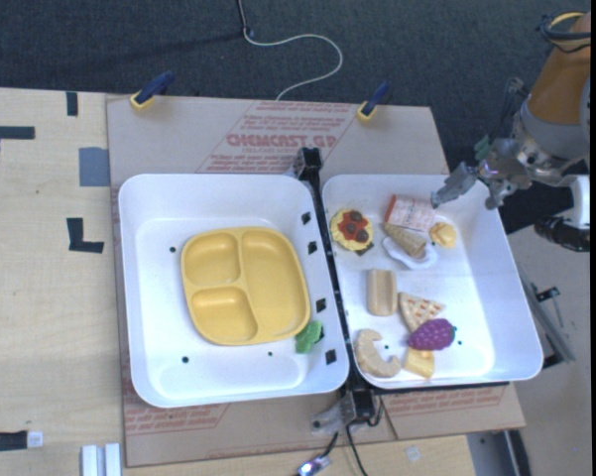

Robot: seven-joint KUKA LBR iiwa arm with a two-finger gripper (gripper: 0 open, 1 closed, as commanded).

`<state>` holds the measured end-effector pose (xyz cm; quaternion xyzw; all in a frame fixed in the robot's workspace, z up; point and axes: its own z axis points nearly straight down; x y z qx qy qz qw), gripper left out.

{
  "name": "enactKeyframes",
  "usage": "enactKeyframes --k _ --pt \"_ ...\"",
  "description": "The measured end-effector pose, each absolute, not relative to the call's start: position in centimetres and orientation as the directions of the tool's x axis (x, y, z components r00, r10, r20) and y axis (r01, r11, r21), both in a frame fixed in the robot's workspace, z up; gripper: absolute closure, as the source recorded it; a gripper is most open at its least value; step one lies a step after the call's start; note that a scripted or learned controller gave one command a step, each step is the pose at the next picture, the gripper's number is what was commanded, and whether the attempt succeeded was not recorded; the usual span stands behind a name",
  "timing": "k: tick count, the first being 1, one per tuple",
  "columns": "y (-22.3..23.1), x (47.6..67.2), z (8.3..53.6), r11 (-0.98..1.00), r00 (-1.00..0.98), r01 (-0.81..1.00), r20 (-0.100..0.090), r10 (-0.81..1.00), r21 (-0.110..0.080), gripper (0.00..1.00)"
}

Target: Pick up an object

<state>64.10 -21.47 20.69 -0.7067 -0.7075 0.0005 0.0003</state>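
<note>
The right bin (506, 266) holds several toy foods: a small pizza (353, 229), a pink packet (409, 211), a tan wedge (407, 242), a little yellow piece (442, 234), a tan block (380, 292), a waffle triangle (419, 310), purple grapes (431, 335), a curved pastry (375, 355) and a yellow cheese cube (418, 363). My gripper (473, 194) hangs over the bin's upper right corner, just right of the pink packet. Its fingers stand open with nothing between them.
The left bin (149, 226) carries a yellow divided plate (245, 286) and a small green piece (308, 337) by its right wall. A black divider (317, 256) joins the bins. Blue-and-yellow clamps (151, 89) pin the cardboard at the back.
</note>
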Motion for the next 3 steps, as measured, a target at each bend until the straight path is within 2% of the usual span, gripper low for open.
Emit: enactKeyframes --k 1,2,3 --pt "-21.6 64.9 15.9 0.003 -0.003 1.000 -0.001 1.000 -0.004 0.00" --pt "-21.0 64.0 10.1 0.003 -0.003 1.000 0.002 1.000 -0.005 0.00" --pt "-21.1 64.2 8.8 0.003 -0.003 1.000 -0.006 1.000 0.004 0.00"
